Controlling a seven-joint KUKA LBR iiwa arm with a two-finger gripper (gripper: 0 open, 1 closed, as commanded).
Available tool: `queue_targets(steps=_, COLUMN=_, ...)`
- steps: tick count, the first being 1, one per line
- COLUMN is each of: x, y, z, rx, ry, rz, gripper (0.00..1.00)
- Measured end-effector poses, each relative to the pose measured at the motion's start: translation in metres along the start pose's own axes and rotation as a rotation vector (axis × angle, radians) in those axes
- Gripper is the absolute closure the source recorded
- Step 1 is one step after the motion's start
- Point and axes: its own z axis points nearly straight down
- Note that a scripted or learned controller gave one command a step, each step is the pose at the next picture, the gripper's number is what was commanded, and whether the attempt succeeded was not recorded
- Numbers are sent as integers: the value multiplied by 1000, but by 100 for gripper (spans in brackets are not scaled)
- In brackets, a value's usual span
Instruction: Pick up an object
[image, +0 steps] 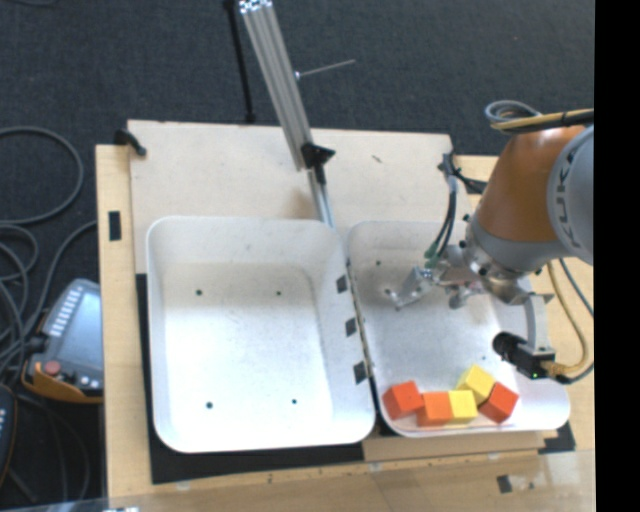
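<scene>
Several small blocks lie in a cluster at the near edge of the right bin. They include a red-orange block, an orange one and a yellow one in a row. Another yellow block and a red-orange block sit just to their right. My gripper hangs over the far middle part of the right bin, well away from the blocks. Nothing shows in it.
The left bin lies beside the right one, the two rims touching. A slanted aluminium post rises from the bench behind the bins. Cables and a teach pendant lie off the bench to the left.
</scene>
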Motion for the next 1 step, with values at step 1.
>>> queue_targets(steps=1, x=1, y=1, z=109, rx=1, ry=-2, rz=-1, gripper=0)
